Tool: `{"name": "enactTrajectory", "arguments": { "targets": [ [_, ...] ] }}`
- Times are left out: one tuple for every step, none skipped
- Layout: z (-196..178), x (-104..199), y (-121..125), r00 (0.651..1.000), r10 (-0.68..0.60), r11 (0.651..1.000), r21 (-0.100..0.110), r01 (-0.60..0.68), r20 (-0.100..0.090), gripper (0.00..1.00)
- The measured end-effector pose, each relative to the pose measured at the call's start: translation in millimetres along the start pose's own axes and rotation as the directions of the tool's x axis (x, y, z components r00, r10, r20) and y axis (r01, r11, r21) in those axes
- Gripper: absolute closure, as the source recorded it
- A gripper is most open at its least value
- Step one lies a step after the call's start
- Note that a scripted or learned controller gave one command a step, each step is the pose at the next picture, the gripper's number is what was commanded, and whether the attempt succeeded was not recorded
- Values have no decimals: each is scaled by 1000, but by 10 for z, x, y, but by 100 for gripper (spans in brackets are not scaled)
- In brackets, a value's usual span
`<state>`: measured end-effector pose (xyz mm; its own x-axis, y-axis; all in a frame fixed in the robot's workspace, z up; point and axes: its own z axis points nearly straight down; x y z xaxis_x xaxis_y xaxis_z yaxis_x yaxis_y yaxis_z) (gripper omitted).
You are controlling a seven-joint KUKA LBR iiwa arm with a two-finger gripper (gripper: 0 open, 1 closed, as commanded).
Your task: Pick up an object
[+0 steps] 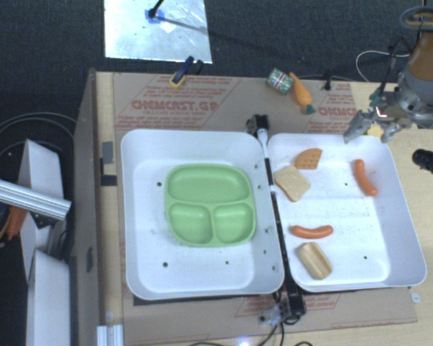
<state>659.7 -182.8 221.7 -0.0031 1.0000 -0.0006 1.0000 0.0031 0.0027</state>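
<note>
Camera view: slim orange-red sausage (365, 177), unheld

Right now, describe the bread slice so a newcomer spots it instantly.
Look in the right bin, upper-left area near the divider. The bread slice is the pale square piece just below the orange cracker; it is lighter and squarer than the bun.

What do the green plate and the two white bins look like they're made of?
Green plate: likely molded plastic, matte to satin, going by its uniform colour and soft rounded compartment ridges. Left bin and right bin: apparently thin formed plastic, smooth with a slight sheen, with rounded corners and rolled rims.
</note>
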Motion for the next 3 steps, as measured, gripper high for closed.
{"name": "enactTrajectory", "arguments": {
  "targets": [
    [533, -241, -141, 1000, 1, 1000, 2, -1, 1, 0],
    [1267, -229, -107, 1000, -1, 1000, 2, 1, 0, 0],
    [1049, -236, -67, 1000, -1, 1000, -1, 1, 1, 0]
  ]
}}
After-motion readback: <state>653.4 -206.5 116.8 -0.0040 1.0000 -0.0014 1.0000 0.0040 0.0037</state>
